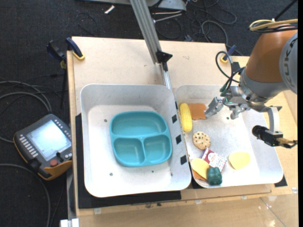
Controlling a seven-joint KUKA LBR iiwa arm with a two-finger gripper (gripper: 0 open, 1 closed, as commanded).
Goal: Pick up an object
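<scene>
The end effector (222, 105) hangs over the right bin (265, 171), whether spread or pressed together I cannot tell; just beside it lies a flat orange-brown slice (197, 111), touching a yellow corn cob (186, 117) by the bin's left wall.

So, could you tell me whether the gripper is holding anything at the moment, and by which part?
Nothing is held: the gripper hangs open above the right bin, beside the orange piece.
</scene>
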